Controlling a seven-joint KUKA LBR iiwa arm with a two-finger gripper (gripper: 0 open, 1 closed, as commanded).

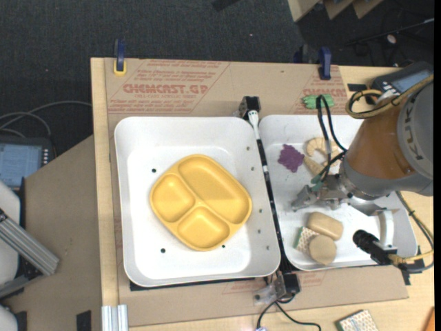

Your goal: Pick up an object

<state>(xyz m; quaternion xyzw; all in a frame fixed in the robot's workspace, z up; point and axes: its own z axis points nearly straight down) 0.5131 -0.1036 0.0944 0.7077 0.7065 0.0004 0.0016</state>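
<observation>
Yellow three-compartment tray (200,201) sitting mid left bin (131,185). Blue clamps (120,55) (324,62) gripping the board's (172,88) far edge, beyond that bin. Black clip (249,105) sitting at its far-right corner.

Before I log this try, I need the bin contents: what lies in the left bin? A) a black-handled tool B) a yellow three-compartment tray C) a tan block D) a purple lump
B: the yellow tray with three compartments lies in the left bin.
</observation>
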